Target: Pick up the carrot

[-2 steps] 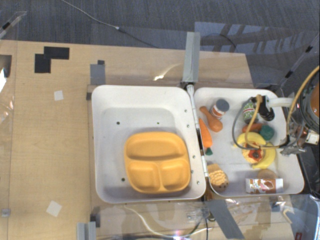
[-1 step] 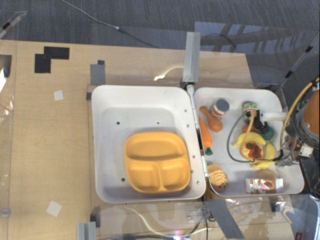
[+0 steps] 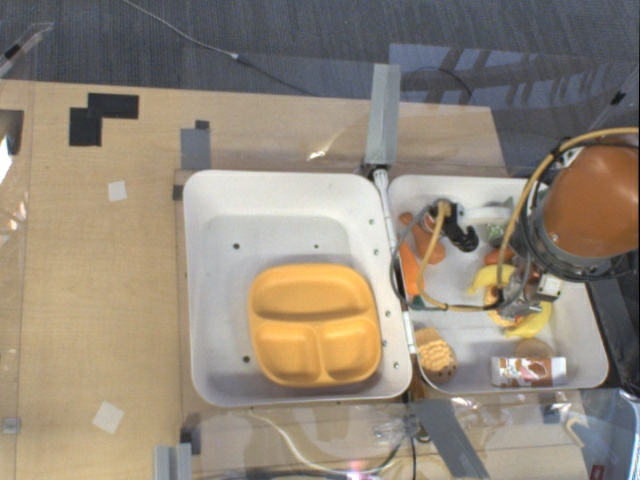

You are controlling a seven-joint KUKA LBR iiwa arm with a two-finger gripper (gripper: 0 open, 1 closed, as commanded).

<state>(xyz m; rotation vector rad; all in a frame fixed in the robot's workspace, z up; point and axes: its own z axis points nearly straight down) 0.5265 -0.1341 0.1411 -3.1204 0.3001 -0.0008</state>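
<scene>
Orange carrot (image 3: 409, 271) lies along the right bin's (image 3: 596, 360) left wall — tool (image 3: 516, 303) grip unclear.

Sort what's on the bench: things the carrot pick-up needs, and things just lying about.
Needed:
carrot, by the right bin's left wall
gripper, low over the right bin

Lying about:
yellow divided plate in the left bin
banana
small can
round cookie
</scene>
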